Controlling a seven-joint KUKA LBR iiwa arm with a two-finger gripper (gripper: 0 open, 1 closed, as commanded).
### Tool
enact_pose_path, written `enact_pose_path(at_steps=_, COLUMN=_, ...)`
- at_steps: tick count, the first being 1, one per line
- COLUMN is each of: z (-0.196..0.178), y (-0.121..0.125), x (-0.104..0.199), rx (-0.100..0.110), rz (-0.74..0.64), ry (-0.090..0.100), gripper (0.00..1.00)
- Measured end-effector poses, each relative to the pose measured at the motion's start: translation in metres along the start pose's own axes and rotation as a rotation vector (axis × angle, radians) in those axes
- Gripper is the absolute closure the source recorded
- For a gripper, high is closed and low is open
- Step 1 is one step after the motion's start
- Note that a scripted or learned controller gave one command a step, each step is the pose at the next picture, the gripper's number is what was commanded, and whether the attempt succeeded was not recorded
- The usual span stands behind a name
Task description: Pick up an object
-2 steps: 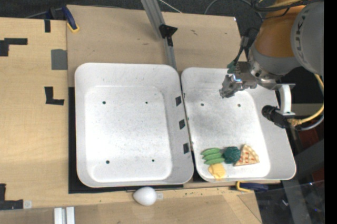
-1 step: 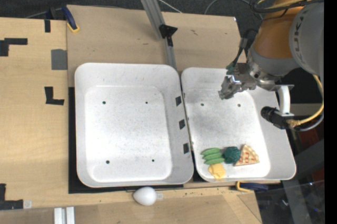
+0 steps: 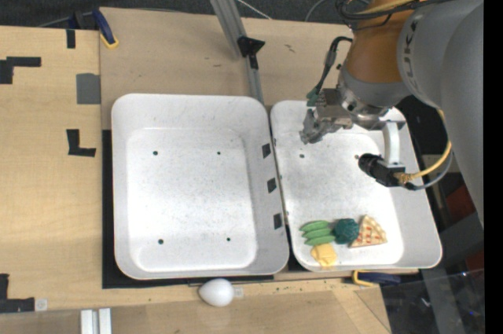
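Bench bins: gripper [image 3: 310,132] hovers at the right bin's [image 3: 416,246] far-left corner, can't tell its state; next, reach the toys [image 3: 343,233] at the near edge.

Bins: two, white, side by side, left [image 3: 189,183] and right [image 3: 354,183].
Toys in right bin: four — green pod [image 3: 317,230], dark green lump [image 3: 344,229], yellow piece [image 3: 324,254], pizza slice [image 3: 368,232].
Eggs: one [image 3: 216,292], on bench.
Arms: one [image 3: 393,49].
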State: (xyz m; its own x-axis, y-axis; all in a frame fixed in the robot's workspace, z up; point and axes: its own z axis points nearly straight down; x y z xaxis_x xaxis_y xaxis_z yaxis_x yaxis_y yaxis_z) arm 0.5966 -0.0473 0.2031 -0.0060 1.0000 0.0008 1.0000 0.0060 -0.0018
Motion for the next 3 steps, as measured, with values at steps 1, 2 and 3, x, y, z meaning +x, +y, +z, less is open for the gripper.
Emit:
enact_pose_path(at_steps=1, z=-0.006, y=0.009, x=0.045, rx=-0.001, rz=-0.001, ry=0.001, gripper=1.0)
enact_pose_path(at_steps=2, z=-0.003, y=0.019, x=0.095, rx=0.0, rz=-0.001, ry=0.001, gripper=1.0)
enact_pose_path(at_steps=3, z=-0.021, y=0.037, x=0.146, rx=-0.003, rz=-0.001, ry=0.001, gripper=1.0)
